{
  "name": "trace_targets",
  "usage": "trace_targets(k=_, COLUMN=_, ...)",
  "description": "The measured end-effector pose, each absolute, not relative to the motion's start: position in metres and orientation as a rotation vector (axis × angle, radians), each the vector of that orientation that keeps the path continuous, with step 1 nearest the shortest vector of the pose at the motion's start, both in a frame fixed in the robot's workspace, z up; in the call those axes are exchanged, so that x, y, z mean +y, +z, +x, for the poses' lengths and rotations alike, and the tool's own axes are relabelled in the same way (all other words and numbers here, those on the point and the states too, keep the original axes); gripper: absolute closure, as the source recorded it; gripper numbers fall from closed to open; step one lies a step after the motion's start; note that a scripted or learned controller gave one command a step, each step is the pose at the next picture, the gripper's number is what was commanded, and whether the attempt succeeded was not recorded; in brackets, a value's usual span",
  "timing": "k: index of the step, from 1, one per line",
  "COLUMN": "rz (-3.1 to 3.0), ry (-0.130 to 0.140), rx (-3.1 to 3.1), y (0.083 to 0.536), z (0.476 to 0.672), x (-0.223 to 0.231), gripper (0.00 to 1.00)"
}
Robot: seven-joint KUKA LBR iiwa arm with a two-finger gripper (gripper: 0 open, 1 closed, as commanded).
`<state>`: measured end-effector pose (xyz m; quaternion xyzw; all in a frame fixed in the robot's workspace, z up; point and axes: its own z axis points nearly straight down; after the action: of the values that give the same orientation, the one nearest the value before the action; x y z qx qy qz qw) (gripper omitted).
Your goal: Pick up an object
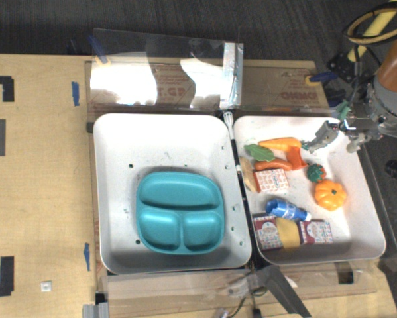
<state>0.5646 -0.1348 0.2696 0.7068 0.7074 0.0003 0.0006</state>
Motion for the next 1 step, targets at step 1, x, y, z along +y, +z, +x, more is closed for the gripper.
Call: trace_targets(k=1, rz=2.164, ry=-0.008, rx=2.288, y=0.1541, z=0.5832, x=-0.1195, gripper=0.0)
